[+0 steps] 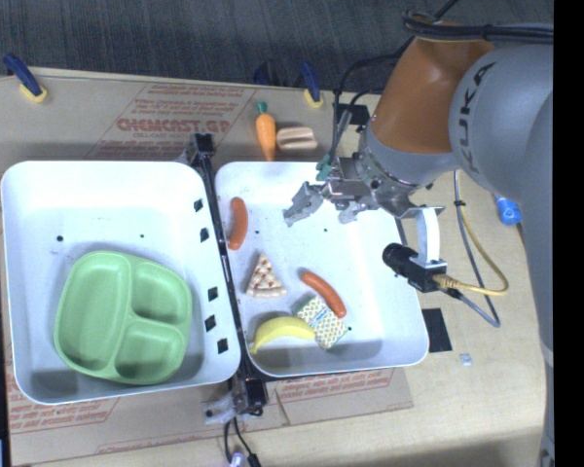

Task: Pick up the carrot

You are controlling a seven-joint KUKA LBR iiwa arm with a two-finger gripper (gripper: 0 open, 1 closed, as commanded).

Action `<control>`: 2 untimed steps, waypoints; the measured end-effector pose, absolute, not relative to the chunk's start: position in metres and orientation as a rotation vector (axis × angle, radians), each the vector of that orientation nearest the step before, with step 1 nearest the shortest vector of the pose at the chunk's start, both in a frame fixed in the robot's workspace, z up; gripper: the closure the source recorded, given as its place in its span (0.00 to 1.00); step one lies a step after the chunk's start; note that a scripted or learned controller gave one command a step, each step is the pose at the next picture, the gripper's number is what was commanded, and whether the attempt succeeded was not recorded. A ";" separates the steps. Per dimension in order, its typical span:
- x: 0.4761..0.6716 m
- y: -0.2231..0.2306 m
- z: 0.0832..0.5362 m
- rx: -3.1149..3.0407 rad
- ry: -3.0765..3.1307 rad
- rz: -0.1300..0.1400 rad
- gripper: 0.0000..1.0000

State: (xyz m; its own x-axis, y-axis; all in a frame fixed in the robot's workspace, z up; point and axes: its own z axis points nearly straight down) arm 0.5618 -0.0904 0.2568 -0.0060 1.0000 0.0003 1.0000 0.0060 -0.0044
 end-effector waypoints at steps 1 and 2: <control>0.633 -0.082 0.230 -2.490 -1.913 0.005 0.00; 0.656 -0.112 0.224 -2.722 -1.565 0.004 0.00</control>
State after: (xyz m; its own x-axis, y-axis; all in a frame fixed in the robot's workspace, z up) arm 0.6565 -0.1116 0.2238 0.5029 0.8643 -0.0014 0.8643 -0.5029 -0.0026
